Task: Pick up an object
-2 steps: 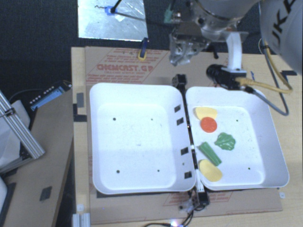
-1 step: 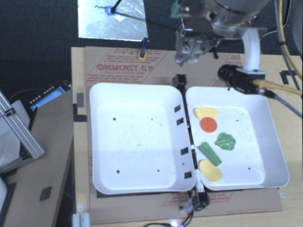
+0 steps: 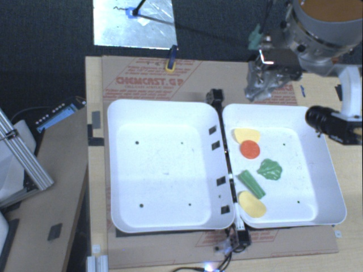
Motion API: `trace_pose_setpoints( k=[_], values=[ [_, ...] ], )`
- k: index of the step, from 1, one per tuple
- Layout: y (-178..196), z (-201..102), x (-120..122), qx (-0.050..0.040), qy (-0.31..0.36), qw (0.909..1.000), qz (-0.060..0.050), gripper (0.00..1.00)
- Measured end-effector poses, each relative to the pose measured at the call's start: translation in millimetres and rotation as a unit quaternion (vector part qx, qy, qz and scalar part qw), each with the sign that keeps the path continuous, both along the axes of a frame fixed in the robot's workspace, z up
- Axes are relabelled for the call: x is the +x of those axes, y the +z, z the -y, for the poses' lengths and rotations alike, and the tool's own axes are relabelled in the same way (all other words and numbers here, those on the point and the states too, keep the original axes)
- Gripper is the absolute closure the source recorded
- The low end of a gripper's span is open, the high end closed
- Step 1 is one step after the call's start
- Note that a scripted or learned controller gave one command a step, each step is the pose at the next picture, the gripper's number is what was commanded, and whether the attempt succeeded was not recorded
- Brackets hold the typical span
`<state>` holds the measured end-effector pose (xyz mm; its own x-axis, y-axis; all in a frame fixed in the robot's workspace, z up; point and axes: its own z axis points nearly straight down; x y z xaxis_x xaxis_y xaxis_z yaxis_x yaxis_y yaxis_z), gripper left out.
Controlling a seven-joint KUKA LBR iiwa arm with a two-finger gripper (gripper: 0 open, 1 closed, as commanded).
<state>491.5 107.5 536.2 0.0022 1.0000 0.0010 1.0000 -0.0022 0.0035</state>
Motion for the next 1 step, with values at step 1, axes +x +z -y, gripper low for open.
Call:
trace_pose_setpoints(
  k=[1],
  values=[
    [10.6, -3.1, 1.2, 0.0006, 0.004, 1.0000, 0.001, 1.00]
  ],
)
